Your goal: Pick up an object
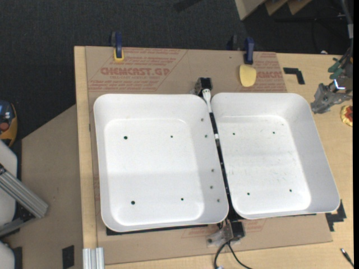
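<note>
Brown cardboard bench [168, 72] beneath two smooth rounded white bins [104, 150]

Smooth white bins [154, 108], seemingly plastic, on matt brown board [185, 66].

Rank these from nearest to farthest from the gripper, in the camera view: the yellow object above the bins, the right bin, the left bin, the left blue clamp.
Measured from the gripper at the right edge:
1. Right bin, its upper right corner beside the gripper.
2. Yellow object, above the right bin on the board.
3. Left bin, across the centre seam.
4. Left blue clamp, top left of the board.
</note>
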Robot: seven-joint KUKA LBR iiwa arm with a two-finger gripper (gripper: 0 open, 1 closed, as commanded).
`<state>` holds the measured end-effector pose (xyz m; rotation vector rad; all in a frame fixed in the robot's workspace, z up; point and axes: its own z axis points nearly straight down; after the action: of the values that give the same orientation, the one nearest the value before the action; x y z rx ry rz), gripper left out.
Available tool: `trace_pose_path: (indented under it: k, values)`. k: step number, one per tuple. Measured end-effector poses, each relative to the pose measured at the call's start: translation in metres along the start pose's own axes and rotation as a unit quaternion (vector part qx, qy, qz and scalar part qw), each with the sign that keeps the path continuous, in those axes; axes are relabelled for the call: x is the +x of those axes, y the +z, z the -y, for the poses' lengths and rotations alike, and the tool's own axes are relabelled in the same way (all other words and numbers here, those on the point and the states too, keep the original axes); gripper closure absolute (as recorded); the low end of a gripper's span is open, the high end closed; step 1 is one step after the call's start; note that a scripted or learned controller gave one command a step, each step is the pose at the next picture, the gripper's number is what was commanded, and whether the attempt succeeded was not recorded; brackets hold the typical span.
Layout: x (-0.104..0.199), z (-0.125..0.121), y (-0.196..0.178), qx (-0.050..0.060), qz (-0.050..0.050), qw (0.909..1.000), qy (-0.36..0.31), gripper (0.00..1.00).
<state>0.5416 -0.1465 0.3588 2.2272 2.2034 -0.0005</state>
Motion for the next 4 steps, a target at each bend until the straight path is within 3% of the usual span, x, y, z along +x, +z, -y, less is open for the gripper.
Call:
trace_pose_path:
  k: [1, 2, 3, 4]
  values:
    - [0.062, 0.012, 0.069, 0.007, -0.005, 0.9999, -0.008, 1.0]
    - [0.082, 0.064, -0.087, -0.006, -0.003, 0.9999, -0.007, 1.0]
    - [0.113, 0.008, 0.045, 0.008, -0.004, 0.9999, -0.007, 1.0]
    - [0.153, 0.02, -0.054, -0.003, -0.004, 1.0, -0.008, 1.0]
